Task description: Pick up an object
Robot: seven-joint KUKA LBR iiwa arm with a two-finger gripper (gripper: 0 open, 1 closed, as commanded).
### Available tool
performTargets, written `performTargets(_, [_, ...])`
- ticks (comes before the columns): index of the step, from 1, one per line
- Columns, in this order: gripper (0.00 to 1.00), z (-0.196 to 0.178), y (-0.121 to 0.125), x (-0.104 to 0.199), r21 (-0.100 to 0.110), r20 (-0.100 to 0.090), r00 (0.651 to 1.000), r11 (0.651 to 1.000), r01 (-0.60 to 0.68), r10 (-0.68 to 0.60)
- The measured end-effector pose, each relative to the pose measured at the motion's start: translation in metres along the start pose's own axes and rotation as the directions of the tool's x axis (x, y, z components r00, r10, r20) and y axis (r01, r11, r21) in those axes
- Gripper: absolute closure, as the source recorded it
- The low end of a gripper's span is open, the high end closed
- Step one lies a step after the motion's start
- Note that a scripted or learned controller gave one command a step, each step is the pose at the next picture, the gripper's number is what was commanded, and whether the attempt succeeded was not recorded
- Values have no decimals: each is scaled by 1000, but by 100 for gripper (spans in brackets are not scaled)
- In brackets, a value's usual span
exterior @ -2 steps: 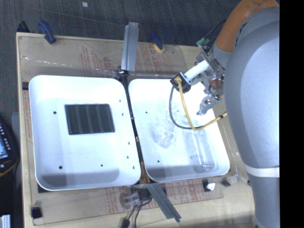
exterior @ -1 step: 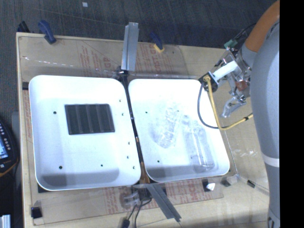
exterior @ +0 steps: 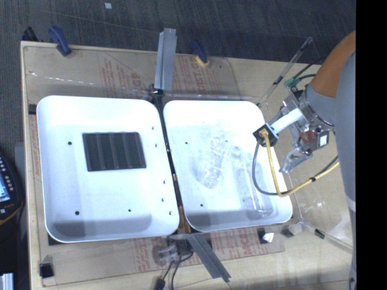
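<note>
On the bench (exterior: 91,68) sit two shallow white bins side by side, touching along their inner walls. Largest of the pair as seen from above, the left bin (exterior: 54,162) carries a dark ribbed panel (exterior: 113,151) on its floor. Next to it, the right bin (exterior: 181,116) holds the only candidates for picking: clear, glassy items that barely stand out from the white floor. One clear object (exterior: 211,159) lies near the bin's middle, and a second clear piece (exterior: 254,192) lies toward the near right corner; their exact outlines are too faint to trace.

Over the right bin's right rim hangs the arm (exterior: 341,89), grey with an orange band, trailing a yellow cable (exterior: 272,174) that loops down over the bin's right side. Its gripper (exterior: 294,159) sits just outside the rim, above the bench rather than the bin floor. Whether it is spread or closed cannot be told, and nothing is seen held.

For a good pick, I judge the arm should travel left over the middle clear object, which has free floor all round it, and descend squarely, since transparent plastic likely slips. The cable loop could snag the piece near the corner.
</note>
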State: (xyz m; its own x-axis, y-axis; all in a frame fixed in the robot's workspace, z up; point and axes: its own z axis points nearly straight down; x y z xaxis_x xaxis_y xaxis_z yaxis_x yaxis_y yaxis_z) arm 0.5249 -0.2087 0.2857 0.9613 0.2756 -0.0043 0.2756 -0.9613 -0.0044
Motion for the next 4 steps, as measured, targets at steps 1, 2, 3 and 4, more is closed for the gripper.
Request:
performTargets(1, [100, -9, -2, 1, 4, 3, 1000, 1000, 12, -12])
performTargets(2, [100, -79, -65, 48, -3, -7, 998, 998, -69, 69])
performTargets(3, [100, -60, -67, 104, -3, -1, 998, 998, -66, 66])
performTargets(4, [100, -55, -128, 123, -2, 1, 1000, 1000, 9, -9])
